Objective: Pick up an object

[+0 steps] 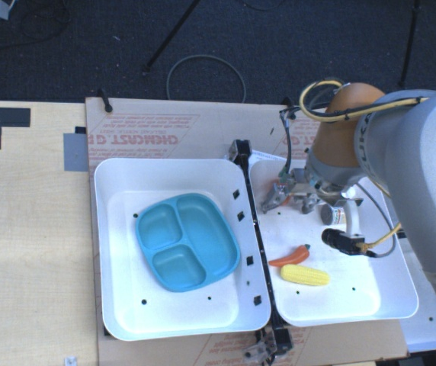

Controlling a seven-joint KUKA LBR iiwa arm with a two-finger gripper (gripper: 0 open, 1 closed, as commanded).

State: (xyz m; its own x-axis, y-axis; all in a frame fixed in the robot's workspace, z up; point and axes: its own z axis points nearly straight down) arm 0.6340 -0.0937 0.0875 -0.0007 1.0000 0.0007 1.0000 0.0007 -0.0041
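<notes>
A yellow corn (305,275) lies in the right bin (389,300), near its front. Its long side runs left to right. A little red chili pepper (289,257) lies just beside it, tilted. The hand (288,197) is farther back in the same bin, so both toys lie in front of it. I cannot tell if the hand is gripping anything. A blue plate (187,239) sits in the left bin (119,280).

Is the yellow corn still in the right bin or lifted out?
In the bin: the corn lies on the right bin's floor beside the chili.
</notes>
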